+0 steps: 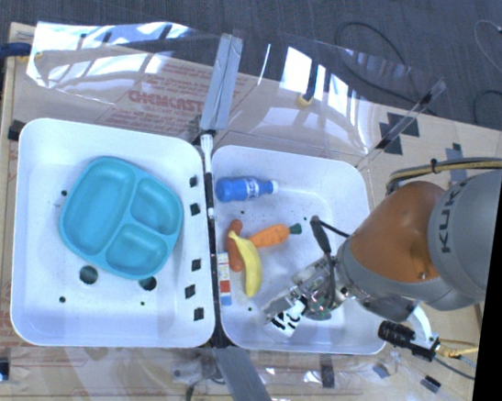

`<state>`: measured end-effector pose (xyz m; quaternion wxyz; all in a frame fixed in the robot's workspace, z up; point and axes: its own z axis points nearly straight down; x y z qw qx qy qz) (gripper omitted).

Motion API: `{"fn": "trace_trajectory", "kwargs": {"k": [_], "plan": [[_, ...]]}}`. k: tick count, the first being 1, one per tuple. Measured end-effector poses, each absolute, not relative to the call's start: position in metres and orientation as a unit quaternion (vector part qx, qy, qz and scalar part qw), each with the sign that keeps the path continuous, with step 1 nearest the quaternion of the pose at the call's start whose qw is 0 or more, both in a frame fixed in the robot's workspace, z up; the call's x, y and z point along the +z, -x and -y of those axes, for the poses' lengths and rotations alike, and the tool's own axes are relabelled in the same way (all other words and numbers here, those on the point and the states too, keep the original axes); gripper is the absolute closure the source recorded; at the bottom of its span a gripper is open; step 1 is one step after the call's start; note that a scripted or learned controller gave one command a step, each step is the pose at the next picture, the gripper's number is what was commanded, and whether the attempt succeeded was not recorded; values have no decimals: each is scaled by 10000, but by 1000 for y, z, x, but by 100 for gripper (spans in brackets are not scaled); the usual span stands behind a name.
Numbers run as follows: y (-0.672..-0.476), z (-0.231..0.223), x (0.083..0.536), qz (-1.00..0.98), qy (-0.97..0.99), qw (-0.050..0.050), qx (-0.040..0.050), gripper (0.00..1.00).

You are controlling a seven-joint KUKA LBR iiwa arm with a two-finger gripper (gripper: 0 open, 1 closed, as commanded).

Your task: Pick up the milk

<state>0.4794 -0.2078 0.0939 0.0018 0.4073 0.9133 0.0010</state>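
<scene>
On the left I see the left bin (23,302), white and shallow, standing on the surface (84,70). Inside it lies a blue plate (123,217) with three compartments, placed a little toward the upper middle of the bin. A few small dark spots are on the bin floor below the plate.

Between the two bins runs the divider (202,253), with small black marks along it.

Then comes the right bin (355,186). Near its upper left corner lies a blue bottle (243,188) with a white cap, on its side, the cap pointing to the right. Below it I see a carrot (271,237), orange, lying at a slant with the green end up and right. Just left of the carrot and lower is a banana (250,262), yellow, and a small orange-red piece (234,254) touches its left side.

Further right and lower, near the front wall of the right bin, I see the milk (287,319), a small white carton with black patches. The claw (296,305) is directly over it, coming from the grey arm (467,244) with the orange band (398,239) on the right. The claw seems to touch the carton, but I cannot tell how far it is open, or whether the milk is really between its two sides.
</scene>
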Motion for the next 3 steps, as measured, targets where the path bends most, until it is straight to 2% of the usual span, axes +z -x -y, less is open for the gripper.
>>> {"fn": "trace_trajectory", "kwargs": {"k": [1,2,3], "plan": [[-481,207,104,-9141,-4054,25,8,100],[-478,141,223,-9010,-4337,9,1,100],[-507,118,153,-8445,-5356,-25,-8,100]]}}
